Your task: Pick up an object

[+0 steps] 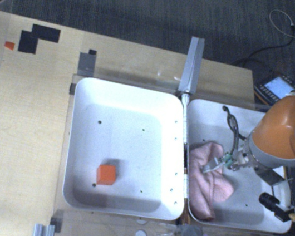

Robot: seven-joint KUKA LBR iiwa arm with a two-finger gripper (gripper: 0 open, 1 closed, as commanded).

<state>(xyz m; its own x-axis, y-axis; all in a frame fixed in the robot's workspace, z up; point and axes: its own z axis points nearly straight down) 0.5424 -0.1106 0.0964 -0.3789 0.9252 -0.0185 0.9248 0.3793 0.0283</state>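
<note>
**Entry: end effector and nearest object**

- End effector point(223, 162): hanging over the right bin point(257, 219), at the tip of the arm point(280, 132) reaching in from the right. Sitting low over the upper part of the cloth point(207, 188), seemingly touching or just above it. Apart or together: not possible to tell, the tip being small and blurred against the fabric. Nothing seen clamped.
- Cloth: pink, crumpled, lying in the left half of the right bin, just beside the wall dividing the two bins. Long axis running from the far side of the bin toward the near side, roughly along that wall. Bulk of it spreading below and slightly left of the end effector, toward the near edge.
- Cube point(106, 174): orange, resting in the near part of the left bin point(137, 113), well apart from the end effector, across the dividing wall.
- Bench point(19, 137): carrying both bins side by side.

Judgement: cloth being by far the nearer candidate. Coming move likely turning on a straight descent into the upper folds, closing across the long axis rather than along it. Thin purchase on loose fabric looking like the main risk.
</note>
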